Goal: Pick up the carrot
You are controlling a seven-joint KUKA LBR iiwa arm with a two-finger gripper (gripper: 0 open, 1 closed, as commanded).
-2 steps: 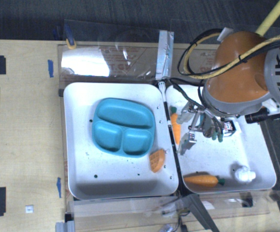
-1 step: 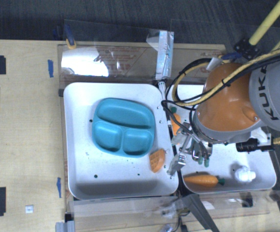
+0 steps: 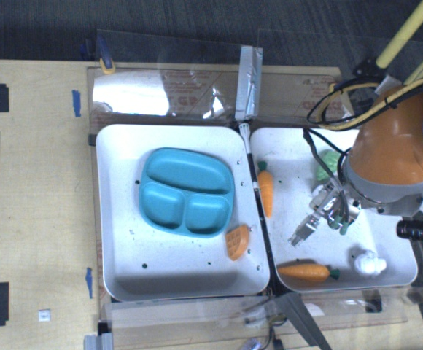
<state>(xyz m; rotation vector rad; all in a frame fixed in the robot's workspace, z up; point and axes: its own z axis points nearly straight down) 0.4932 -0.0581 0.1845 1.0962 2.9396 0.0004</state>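
Two carrots lie in the right bin [image 3: 394, 228]. One carrot [image 3: 265, 192] lies lengthwise against the bin's left wall, its green top pointing away. The other carrot [image 3: 304, 272] lies along the front wall, its green end to the right. My gripper [image 3: 308, 216] hangs over the middle of the right bin, between the two carrots and touching neither. It is open, with nothing between its fingers.
A green item [image 3: 329, 163] sits at the back of the right bin, partly under the arm, and a white object [image 3: 370, 263] lies at the front right. The left bin [image 3: 117, 217] holds a blue divided tray [image 3: 187, 192] and an orange-brown piece [image 3: 237, 241].
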